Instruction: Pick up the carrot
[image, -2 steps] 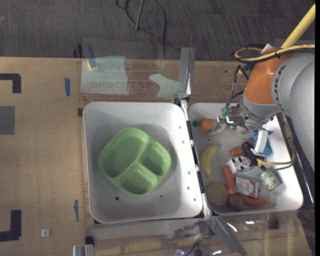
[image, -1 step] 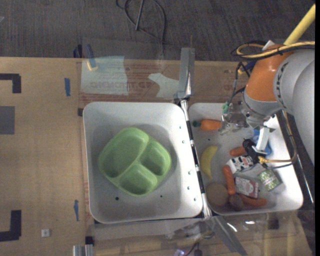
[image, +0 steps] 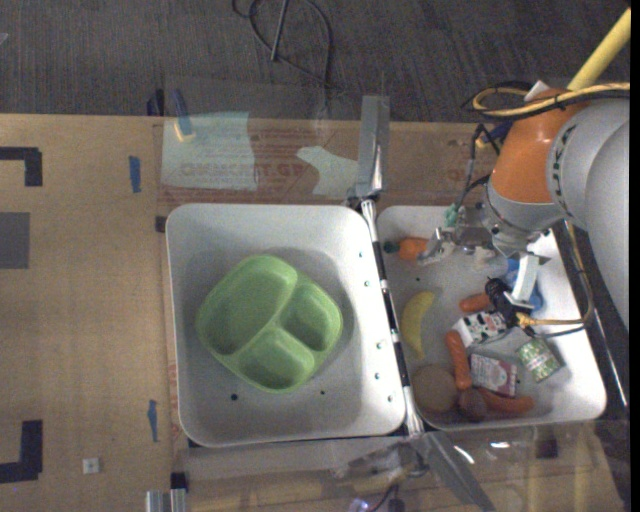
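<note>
One grey arm with an orange band (image: 527, 160) reaches in from the right, wrist bent down over the far part of the right shallow white bin (image: 590, 395). Gripper (image: 447, 245) sits low, pointing left toward that bin's far-left corner. Can't tell how far open it is, or whether it has hold of anything.

Short orange carrot with a green end (image: 412, 247) lies in that far-left corner, just left of the gripper, close beside it; contact can't be judged.

Surface, left to right:
- Tan bench (image: 80, 300) with black tape marks (image: 22, 165) at the left edge and small blue tape bits (image: 134, 172).
- Left shallow white bin (image: 200, 400) holding a green divided plastic plate (image: 270, 322), roughly centred.
- Clear plastic sheet (image: 240, 150) on the bench at the far side of the left bin.
- Right bin clutter, nearer than the carrot: yellow banana (image: 418, 318), round brown potato-like lump (image: 435, 387), orange sausage-shaped piece (image: 458, 358), black-and-white card (image: 483, 325), pink-and-white carton (image: 493, 372), long orange tapered piece (image: 507, 404), green can (image: 537, 358).

Dark carpet (image: 120, 40) beyond the bench, with a black cable (image: 275, 30) on it.
</note>
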